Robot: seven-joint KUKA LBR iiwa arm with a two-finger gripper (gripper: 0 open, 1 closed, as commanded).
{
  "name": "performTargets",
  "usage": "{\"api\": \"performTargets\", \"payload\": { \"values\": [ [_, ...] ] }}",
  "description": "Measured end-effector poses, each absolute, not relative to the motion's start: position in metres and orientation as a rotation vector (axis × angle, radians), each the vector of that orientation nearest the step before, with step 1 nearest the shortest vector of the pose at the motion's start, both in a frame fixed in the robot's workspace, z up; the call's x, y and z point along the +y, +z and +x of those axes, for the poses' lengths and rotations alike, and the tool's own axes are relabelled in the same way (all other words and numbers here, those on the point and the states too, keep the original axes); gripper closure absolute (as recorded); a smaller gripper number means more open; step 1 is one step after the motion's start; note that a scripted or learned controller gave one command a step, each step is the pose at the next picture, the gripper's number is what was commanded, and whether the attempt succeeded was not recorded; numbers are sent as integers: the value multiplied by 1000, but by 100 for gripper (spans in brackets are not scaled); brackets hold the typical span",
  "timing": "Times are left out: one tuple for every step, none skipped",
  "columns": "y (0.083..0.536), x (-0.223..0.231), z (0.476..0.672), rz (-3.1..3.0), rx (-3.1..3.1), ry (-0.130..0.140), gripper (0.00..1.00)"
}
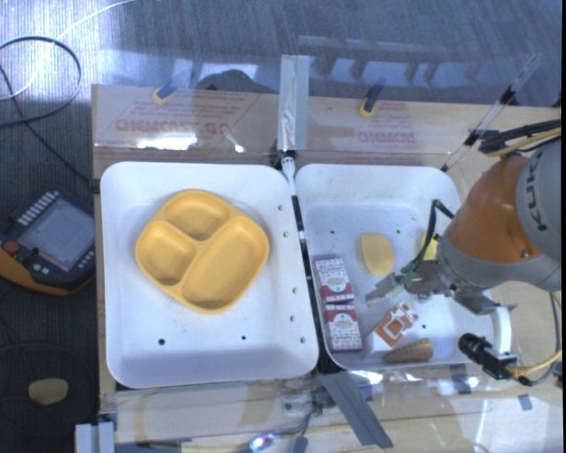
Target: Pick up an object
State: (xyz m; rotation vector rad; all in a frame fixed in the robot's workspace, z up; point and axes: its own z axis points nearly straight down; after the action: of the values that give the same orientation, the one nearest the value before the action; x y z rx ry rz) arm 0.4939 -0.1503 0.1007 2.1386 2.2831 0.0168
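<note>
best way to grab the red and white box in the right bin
Grip the red and white box across its short width near the middle, coming straight down from above. It lies flat, long side running along the right bin's left wall, so the left finger has little room there. The gripper is just to its right.

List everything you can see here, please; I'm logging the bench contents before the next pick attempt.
bins: two, white, side by side on the bench
divided plate: one, yellow, left bin
carton: one, red and white, right bin along its left wall
flat piece: one, pale yellow, middle of right bin
packet: one, orange and white, right bin near front
bread roll: one, brown, right bin at front edge
pendant: one, grey and orange, floor at left
arm: one, grey with orange band, from right
gripper: one, over right bin
</note>
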Motion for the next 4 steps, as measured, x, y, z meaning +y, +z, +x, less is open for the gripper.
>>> {"api": "performTargets", "payload": {
  "values": [
    [196, -159, 495, 1994, 2426, -1, 0],
    [91, -167, 549, 2150, 2273, 9, 0],
    [90, -127, 631, 1989, 2416, 7, 0],
    [91, -142, 539, 2006, 2407, 6, 0]
  ]
}}
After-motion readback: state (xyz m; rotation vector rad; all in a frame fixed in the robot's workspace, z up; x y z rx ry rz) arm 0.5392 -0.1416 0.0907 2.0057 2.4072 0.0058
